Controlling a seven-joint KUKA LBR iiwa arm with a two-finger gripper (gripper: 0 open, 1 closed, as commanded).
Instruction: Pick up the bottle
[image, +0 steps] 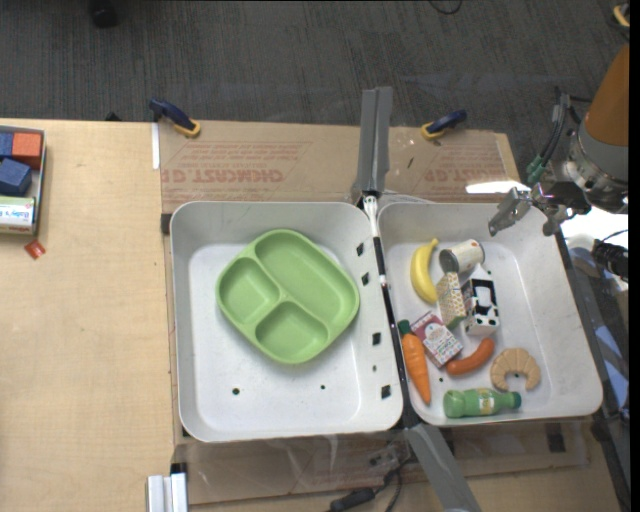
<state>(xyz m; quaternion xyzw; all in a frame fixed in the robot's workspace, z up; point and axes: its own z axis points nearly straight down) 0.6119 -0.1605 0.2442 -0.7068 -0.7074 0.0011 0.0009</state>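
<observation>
Pale wood tabletop (80, 330) carries two white bins — the left bin (200, 400) holds a green divided plate (288, 295). Lying on its side near the right bin's (560, 300) front edge, the green bottle (482, 402) sits below a carrot (416, 366). Above that bin's far corner hangs the pincer (528, 212) — released, grasping nothing.

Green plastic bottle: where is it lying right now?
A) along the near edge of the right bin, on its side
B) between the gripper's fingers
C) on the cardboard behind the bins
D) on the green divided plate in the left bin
A: the green plastic bottle lies on its side at the near edge of the right white bin, just below the tan bagel-shaped toy, far from the gripper.
</observation>
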